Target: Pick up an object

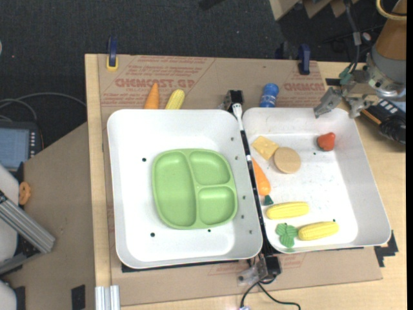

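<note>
The left bin (122, 192) carries one green divided plate (193, 187), lying flat near its middle; it is broad and low, a poor candidate for a two-finger grasp. Behind that bin, on the counter (193, 76), a small carrot (151, 96) and a small corn cob (175, 98) lie side by side, outside either bin. A blue bottle (269, 95) lies on the counter behind the right bin (368, 192). In the right bin, a second carrot (261, 178) lies hard against the left wall, too close to the rim for fingers to straddle cleanly. Just beside it are a yellow cheese wedge (264, 147) and a tan round disc (287, 160), touching or nearly so; a grasp on either risks pushing the other. Toward the near edge lie a yellow corn cob (288, 209), a green broccoli piece (286, 234) and another corn cob (317, 230), the last two touching. A red item (326, 141) sits alone near the far right corner, well apart from the rest. The tool (342, 102) hangs above the far right corner of the right bin, its fingers appearing spread and holding nothing. Judgement: the approach is in hand and no object is yet secured. The red item is nearest the tool and clear of neighbours, so it is the soundest target; the descent should centre the fingers over it, stay off the bin wall, and close only once they bracket it.
</note>
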Available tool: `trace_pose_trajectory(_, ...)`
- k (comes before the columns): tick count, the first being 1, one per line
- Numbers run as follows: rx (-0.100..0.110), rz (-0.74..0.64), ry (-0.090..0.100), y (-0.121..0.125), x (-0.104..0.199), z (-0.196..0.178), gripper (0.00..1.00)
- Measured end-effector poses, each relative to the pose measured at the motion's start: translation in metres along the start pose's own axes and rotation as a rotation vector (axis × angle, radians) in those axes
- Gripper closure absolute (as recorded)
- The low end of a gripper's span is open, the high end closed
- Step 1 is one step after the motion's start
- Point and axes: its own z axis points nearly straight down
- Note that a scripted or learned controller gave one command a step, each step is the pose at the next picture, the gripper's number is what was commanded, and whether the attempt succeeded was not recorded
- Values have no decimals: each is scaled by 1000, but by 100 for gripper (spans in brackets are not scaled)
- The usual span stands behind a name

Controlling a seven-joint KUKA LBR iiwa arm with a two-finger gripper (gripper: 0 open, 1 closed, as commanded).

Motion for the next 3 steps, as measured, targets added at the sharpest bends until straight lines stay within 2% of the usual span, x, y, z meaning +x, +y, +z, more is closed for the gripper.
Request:
trace_pose_trajectory(1, 4, -6, 6, 6, 86, 128, 0)
trace_pose_trajectory(2, 5, 4, 1, -47, 42, 122, 0)
trace_pose_trajectory(3, 6, 2, 3, -93, 55, 122, 0)
